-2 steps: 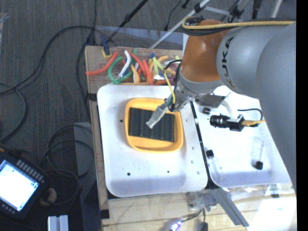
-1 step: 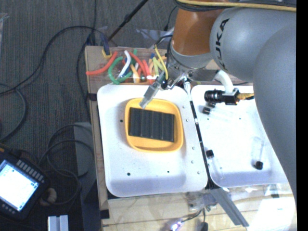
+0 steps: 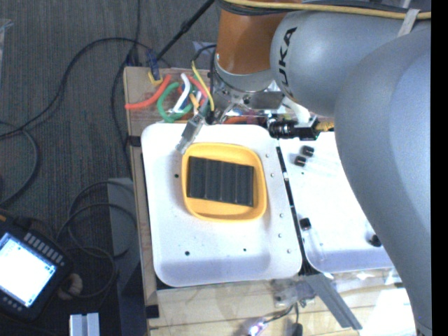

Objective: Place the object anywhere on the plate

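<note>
A yellow plate [image 3: 224, 208] with rounded corners lies in the left white bin [image 3: 210, 261], towards its far side. A dark, ribbed rectangular object [image 3: 220, 180] lies flat on the plate and covers most of its middle. My gripper [image 3: 189, 135] hangs at the far left corner of the plate, just off its rim and apart from the dark object. Nothing shows in its grip. The grey arm with its orange band [image 3: 248, 26] comes down from the upper right and hides the far edge of both bins.
The right white bin [image 3: 336, 250] holds a few small black bits [image 3: 304, 154], and the arm covers much of it. Coloured cables [image 3: 171, 93] lie on the bench behind the left bin. A pendant with a lit screen [image 3: 24, 268] sits on the floor at lower left.
</note>
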`<state>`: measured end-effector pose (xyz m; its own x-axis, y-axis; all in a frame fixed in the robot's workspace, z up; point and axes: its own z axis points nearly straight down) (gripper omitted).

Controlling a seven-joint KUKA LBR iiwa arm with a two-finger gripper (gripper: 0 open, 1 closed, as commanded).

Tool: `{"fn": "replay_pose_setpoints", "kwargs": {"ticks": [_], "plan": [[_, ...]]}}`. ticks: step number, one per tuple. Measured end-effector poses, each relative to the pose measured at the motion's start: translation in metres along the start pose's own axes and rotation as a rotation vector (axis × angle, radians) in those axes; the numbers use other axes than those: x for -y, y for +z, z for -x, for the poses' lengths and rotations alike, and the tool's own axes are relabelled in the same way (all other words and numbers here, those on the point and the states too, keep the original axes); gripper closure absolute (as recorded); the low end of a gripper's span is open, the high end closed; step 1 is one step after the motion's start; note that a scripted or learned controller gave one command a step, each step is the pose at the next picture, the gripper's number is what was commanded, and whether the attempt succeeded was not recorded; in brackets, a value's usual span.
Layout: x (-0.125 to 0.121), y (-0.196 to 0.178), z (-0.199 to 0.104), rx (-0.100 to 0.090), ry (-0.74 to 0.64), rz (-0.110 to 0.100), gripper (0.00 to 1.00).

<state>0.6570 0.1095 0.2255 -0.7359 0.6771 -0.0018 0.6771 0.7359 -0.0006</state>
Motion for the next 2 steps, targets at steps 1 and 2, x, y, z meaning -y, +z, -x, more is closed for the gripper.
{"fn": "replay_pose_setpoints", "kwargs": {"ticks": [1, 2], "plan": [[-0.0064, -0.0065, -0.0088, 0.001, 0.007, 0.001, 0.00], [-0.0110, -0.0031, -0.0101, -0.002, 0.049, 0.001, 0.00]]}}
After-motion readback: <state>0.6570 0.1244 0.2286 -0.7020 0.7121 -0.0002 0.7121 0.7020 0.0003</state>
